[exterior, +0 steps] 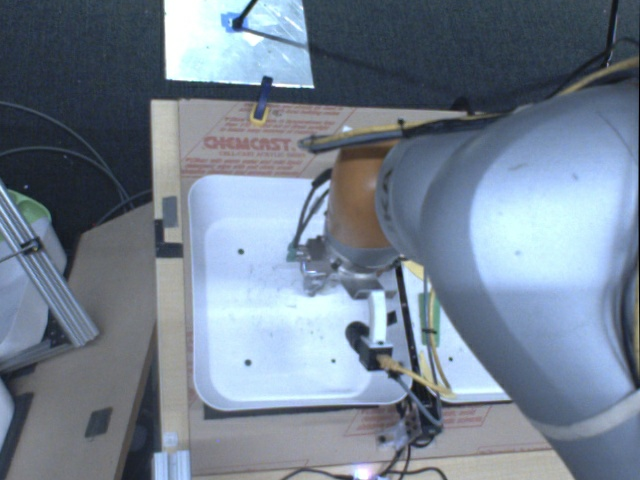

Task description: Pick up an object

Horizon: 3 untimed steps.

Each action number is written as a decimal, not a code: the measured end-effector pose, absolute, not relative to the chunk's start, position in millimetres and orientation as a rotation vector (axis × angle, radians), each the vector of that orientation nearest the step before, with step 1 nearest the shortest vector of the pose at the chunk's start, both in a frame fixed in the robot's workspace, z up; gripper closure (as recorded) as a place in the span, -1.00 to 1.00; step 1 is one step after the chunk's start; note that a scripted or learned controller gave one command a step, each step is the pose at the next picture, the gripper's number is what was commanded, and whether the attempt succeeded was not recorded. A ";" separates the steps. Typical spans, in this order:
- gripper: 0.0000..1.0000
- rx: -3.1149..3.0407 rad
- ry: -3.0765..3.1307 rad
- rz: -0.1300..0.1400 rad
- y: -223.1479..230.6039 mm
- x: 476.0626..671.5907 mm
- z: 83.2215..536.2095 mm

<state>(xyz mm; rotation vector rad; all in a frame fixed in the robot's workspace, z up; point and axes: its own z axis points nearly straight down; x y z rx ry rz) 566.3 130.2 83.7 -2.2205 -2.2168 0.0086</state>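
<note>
My gripper (313, 270) hangs low over the right-hand part of the left white bin (225, 298), under the orange band of the arm (355, 208). The wrist and the big grey arm cover it from above, so nothing can be made out at its tip. A narrow green object (432, 313) lies in the right bin (470, 383), just past the wall between the two bins, and the arm hides most of it. Only small dark specks mark the floor of the left bin.
The arm's grey body covers nearly all of the right bin. Both bins rest on a cardboard sheet (250, 133). A shiny foil square (238, 28) lies behind it. To the left stand a wooden surface and metal rails (45, 288).
</note>
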 end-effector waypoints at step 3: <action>1.00 -2.234 -2.223 -0.013 116.1 605.1 277.7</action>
